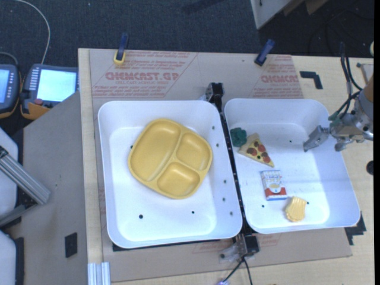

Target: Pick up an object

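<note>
A yellow toy is being kept nearest in the right bin, with a small carton, pizza slice and green piece farther back. The yellow divided plate is being held by the left bin. The gripper is being held open, nothing gripped, over the right bin's far right.

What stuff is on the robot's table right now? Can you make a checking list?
Surface: bench bearing left bin and right bin, side by side.
Job's things: right bin holds green toy, pizza slice, small carton, yellow toy.
Clutter: yellow divided plate in left bin.
Grippers: gripper over right bin's right side, holding nothing.
Cables: white cable on floor.
Surroundings: screens at left; clamps on bench's far edge.
</note>
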### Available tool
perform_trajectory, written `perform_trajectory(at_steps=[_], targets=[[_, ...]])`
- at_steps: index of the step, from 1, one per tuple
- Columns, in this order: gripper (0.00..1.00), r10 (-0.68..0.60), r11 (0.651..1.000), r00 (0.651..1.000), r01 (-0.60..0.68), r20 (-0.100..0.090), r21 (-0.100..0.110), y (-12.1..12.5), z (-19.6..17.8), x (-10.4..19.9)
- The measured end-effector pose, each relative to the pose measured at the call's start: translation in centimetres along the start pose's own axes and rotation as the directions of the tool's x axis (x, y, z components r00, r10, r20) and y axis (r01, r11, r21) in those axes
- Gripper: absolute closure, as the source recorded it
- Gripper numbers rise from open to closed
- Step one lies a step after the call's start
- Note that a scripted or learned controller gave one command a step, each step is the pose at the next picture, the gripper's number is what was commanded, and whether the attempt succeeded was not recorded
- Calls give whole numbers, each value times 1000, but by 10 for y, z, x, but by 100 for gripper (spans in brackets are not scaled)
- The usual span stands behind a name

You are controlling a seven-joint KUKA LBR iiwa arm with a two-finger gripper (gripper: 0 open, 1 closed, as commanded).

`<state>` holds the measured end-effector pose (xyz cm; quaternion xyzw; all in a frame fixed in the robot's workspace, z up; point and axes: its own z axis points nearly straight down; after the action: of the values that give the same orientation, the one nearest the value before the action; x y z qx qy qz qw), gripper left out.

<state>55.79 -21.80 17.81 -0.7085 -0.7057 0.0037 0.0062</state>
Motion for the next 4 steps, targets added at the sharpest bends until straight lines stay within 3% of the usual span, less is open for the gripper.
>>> perform_trajectory(at_steps=[1, 3, 4], targets=[[0, -4, 1000, 1000, 4, 4, -14, 4, -8, 1], [0, -4, 1000, 1000, 4, 1, -8, -2, 90, 3], [100, -4, 1000, 1000, 5, 4, -15, -1, 75, 2]])
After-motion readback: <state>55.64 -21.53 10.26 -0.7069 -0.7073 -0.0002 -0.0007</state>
